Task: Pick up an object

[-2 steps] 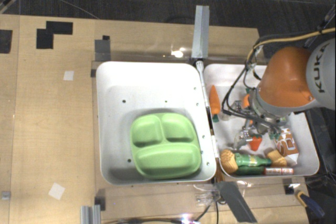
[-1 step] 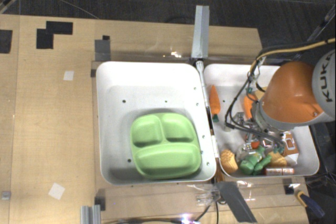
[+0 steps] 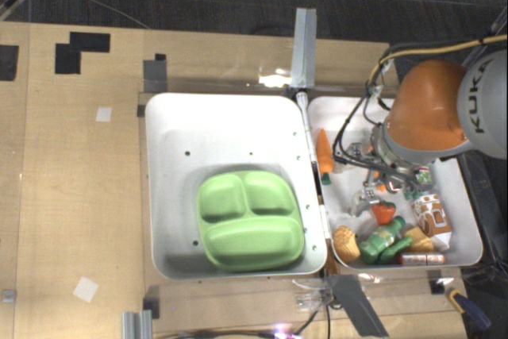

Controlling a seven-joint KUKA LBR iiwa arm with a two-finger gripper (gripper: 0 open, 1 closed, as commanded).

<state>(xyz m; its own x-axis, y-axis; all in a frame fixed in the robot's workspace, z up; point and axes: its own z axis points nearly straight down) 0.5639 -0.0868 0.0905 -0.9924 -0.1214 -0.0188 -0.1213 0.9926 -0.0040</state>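
- Over the right bin (image 3: 468,238), the grey arm (image 3: 484,103) reaches in from the right; its orange band (image 3: 429,109) sits above the wrist, black cables looping off to its left.
- Gripper (image 3: 373,198) hangs low inside the right bin, tip down among the small items near the bin's middle.
- Claw state: cannot tell. The wrist and cables cover most of it from above, and nothing can be seen pinched.
- A small red-orange piece (image 3: 384,212) lies just beside the gripper tip, on its lower right; touching or not, cannot tell.
- Right bin, left wall: an orange carrot (image 3: 324,153) lies lengthwise along the divider, apart from the gripper.
- Right bin, near edge: a tan round item (image 3: 345,242) in the left corner, then a green bottle (image 3: 382,240) lying on its side just beside it.
- To the right of the bottle: a white and orange carton (image 3: 433,220), tilted, and below it a thin red and white stick-shaped item (image 3: 421,258) lying flat along the front wall.
- Left bin (image 3: 171,131): a light green divided tray (image 3: 250,220) rests in the lower middle part, three sections facing up, well apart from the arm.
- Both bins sit side by side on the wooden bench (image 3: 71,202); a grey metal post (image 3: 304,52) stands behind the gap between them.
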